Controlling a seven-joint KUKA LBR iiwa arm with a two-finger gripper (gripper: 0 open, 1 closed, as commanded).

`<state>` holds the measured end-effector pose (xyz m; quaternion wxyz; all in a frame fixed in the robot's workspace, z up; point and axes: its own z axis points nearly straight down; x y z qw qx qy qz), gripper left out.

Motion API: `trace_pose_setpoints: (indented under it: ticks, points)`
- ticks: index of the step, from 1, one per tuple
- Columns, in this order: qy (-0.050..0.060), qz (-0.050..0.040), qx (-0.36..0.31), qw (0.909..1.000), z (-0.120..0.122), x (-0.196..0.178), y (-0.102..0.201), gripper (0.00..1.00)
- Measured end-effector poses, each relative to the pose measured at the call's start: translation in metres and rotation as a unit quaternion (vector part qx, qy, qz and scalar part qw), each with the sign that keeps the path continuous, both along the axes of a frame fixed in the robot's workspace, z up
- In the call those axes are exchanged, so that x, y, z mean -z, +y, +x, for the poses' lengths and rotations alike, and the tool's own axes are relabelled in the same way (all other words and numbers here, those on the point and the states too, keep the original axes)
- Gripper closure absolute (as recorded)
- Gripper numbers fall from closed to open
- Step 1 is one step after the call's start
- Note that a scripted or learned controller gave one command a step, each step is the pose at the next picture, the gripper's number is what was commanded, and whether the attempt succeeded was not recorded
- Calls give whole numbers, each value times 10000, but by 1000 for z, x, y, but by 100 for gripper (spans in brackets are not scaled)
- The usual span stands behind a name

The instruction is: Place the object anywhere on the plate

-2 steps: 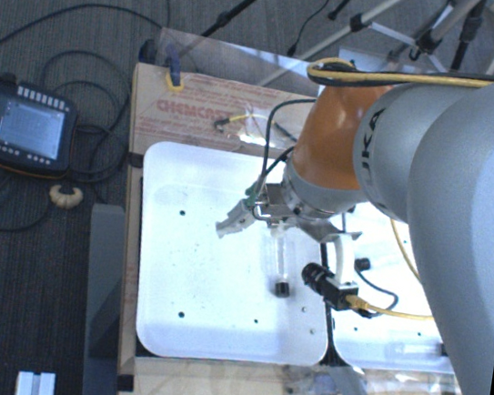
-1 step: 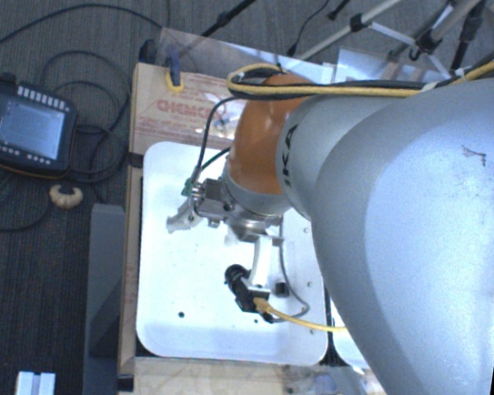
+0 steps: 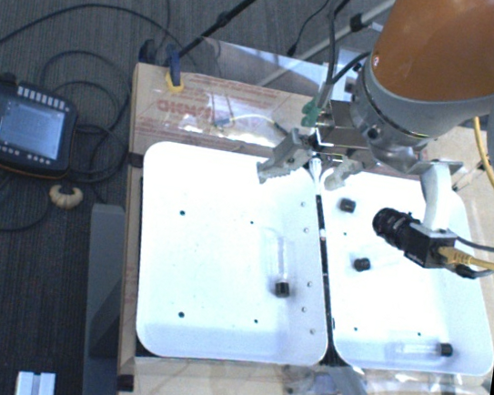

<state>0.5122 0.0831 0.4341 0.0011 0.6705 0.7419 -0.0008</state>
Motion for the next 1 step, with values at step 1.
trace_pose_setpoints:
  ticks: [1]
  points:
    - [14, 1, -1132, 9936, -28, 34, -16, 0]
